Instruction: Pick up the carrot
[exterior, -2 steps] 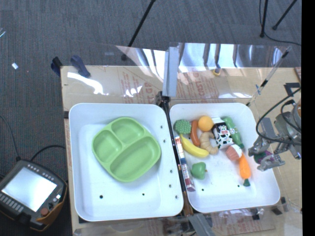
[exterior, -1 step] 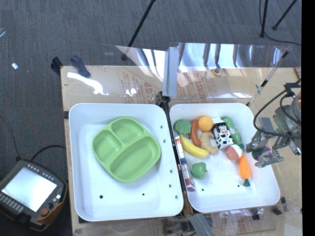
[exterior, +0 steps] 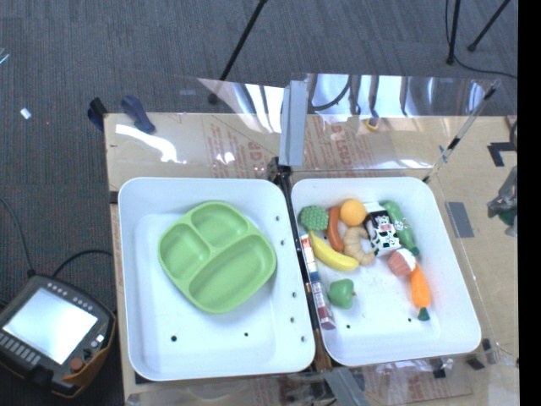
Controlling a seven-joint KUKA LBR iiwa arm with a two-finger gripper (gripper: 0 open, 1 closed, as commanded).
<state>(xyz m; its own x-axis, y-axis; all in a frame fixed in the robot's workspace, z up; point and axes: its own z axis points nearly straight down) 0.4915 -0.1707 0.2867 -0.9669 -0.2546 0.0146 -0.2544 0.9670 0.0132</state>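
Camera view:
Carrot (exterior: 420,288): right bin (exterior: 456,311), at 3 o'clock of its floor; orange, green tip toward 6 o'clock; just beside a red-and-white item (exterior: 401,262) at its 11 o'clock.
Neighbours: banana (exterior: 331,254), green pepper (exterior: 341,292), broccoli (exterior: 314,218), orange fruit (exterior: 352,211).
Left bin (exterior: 139,311): green divided plate (exterior: 217,255).
Gripper (exterior: 505,203): at frame's 3 o'clock edge, over the worktop (exterior: 490,252), outside the bins.
Jaws: state cannot be told.
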